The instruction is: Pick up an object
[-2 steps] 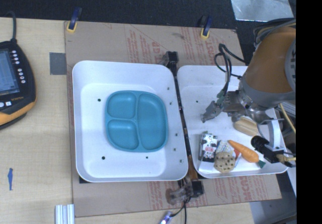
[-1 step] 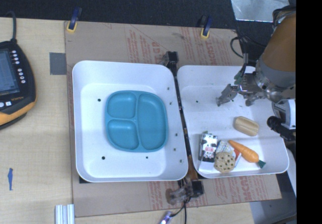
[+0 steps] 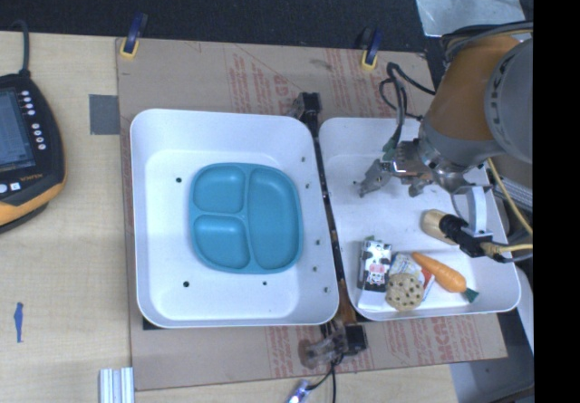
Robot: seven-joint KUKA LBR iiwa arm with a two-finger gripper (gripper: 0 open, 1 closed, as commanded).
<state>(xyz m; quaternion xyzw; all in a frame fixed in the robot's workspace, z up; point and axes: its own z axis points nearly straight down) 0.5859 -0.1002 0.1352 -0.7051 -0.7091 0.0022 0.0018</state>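
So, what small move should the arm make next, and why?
Probably the gripper should travel toward the near end of the right bin and then descend. It hangs over bare bin floor at the far end with nothing between its fingers, while the carrot, the round cracker and the small carton lie clustered nearer the camera.

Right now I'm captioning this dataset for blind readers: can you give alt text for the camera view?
A grey robot arm reaches from the right, its gripper over the bare floor of the right white bin, away from a carrot, a cookie and a small carton near its front edge. The left bin holds a blue divided plate.
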